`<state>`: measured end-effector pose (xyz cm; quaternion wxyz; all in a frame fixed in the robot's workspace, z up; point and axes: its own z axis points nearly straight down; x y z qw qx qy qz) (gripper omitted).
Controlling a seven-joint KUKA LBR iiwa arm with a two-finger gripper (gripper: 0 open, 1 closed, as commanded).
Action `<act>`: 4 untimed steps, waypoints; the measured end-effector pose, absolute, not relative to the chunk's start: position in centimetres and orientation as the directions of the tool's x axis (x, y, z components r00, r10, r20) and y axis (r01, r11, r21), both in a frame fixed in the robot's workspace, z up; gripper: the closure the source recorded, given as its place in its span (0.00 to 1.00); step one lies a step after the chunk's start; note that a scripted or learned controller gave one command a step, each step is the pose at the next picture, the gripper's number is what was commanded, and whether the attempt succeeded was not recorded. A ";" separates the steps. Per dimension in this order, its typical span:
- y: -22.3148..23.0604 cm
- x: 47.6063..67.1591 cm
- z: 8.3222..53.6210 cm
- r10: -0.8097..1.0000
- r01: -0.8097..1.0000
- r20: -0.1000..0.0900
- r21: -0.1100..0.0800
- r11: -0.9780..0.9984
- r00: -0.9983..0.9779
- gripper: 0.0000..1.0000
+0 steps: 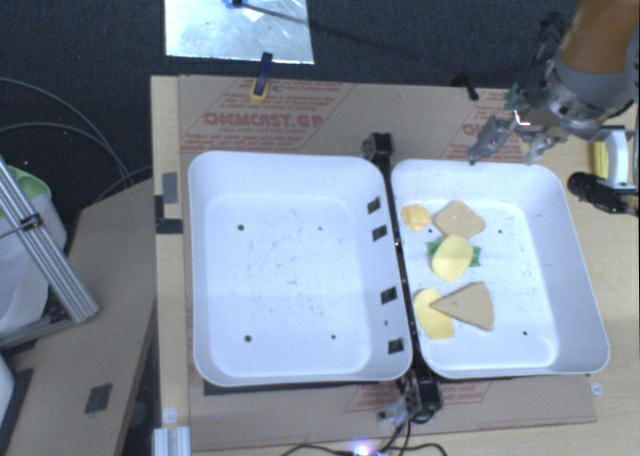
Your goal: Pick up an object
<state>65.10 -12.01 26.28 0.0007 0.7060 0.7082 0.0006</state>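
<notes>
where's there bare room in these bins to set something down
The left bin has bare floor from wall to wall. In the right bin, the strip along the far-right wall is free. It is crowded by the divider, where yellow pieces and tan pieces cluster. The hand hovers over the back rim.

My view from above is evenly and fairly brightly lit, with the two white bins [290,274] close to washing out and casting only soft, faint shadows along their rims. A metal sheet [238,4] at the top throws back patchy glare, while the dark floor around the bench stays dim and grainy. The picture is a little soft overall, and my arm [600,34] is slightly blurred at the right edge.
</notes>
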 end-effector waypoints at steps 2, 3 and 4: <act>-9.6 49.0 9.0 1.000 1.000 -0.008 0.022 0.000 0.001 0.00; -9.3 49.0 9.8 1.000 1.000 0.002 0.010 0.002 -0.002 1.00; -3.4 50.1 19.0 1.000 1.000 0.002 0.012 0.011 -0.011 1.00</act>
